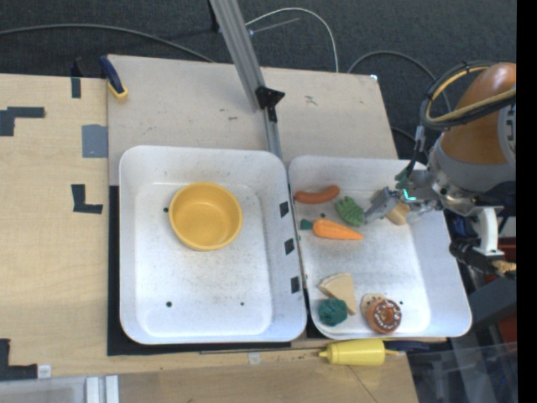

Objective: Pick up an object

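Jaws (379, 206) hover just right of the toy carrot (336, 230).

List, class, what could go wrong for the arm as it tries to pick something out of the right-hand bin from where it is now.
1. The gripper hovers right beside the carrot and its green top, with the sausage close by; closing might catch two items or nudge one away.
2. It works near the right bin's far rim, so an item might be pushed against the wall and slip.
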Action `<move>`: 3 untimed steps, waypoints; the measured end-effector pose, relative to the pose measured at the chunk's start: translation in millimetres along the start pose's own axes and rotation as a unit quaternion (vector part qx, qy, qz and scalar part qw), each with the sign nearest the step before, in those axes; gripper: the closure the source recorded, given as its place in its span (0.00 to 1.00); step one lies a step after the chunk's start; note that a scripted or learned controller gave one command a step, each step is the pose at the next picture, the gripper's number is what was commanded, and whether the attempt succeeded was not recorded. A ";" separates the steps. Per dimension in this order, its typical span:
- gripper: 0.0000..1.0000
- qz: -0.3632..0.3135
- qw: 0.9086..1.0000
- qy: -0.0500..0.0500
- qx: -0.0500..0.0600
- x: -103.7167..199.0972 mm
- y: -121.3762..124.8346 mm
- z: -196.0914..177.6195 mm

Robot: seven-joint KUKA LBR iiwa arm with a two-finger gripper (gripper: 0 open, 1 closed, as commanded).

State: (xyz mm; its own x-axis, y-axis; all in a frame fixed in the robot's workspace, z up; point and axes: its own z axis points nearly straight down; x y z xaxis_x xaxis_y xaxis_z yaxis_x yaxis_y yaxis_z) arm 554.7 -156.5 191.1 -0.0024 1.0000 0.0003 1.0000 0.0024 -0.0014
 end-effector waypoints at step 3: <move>1.00 0.000 1.000 0.000 0.001 -1.3 5.6 88.9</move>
State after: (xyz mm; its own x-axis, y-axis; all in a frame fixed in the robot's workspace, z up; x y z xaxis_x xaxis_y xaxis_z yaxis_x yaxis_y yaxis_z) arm 560.2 -157.8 102.2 -0.0027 1.0000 0.0006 1.0000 0.0027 -0.0036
